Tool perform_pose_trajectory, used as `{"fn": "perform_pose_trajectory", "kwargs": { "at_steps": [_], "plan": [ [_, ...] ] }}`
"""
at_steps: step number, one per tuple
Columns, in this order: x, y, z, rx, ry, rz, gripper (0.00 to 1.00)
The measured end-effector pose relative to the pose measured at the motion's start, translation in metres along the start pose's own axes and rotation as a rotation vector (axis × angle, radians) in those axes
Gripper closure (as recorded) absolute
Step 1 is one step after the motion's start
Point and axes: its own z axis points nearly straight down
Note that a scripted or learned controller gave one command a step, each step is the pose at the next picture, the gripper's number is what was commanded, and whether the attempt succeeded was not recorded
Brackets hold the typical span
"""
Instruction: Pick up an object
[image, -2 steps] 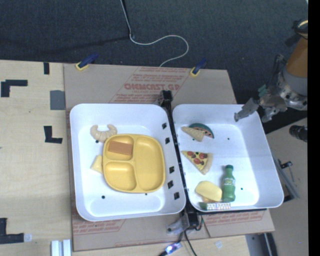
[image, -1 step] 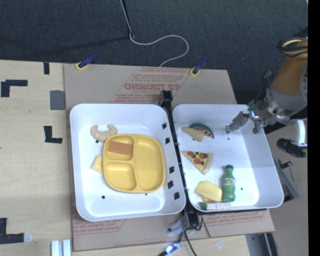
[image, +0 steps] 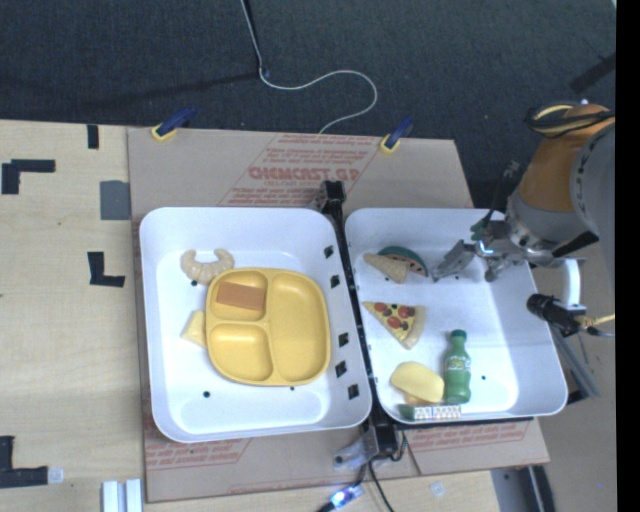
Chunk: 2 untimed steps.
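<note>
Camera view: bottle (image: 457, 366) in right bin (image: 520, 345)

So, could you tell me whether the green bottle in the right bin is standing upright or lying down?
Lying down. The green bottle shows its full side on the right bin's floor, cap toward the far wall, beside the yellow piece.

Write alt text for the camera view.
A grey and orange robot arm's gripper hangs over the right bin, which holds a watermelon slice, pizza slice, green bottle and a yellow piece. The left bin holds a yellow divided tray and a croissant.
</note>
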Motion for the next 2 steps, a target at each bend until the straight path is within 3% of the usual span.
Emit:
{"fn": "perform_pose_trajectory", "kwargs": {
  "at_steps": [1, 2],
  "plan": [
    [0.001, 0.000, 0.035, -0.004, -0.003, -0.002, 0.00],
    [0.001, 0.001, 0.021, -0.008, -0.004, -0.002, 1.00]
  ]
}}
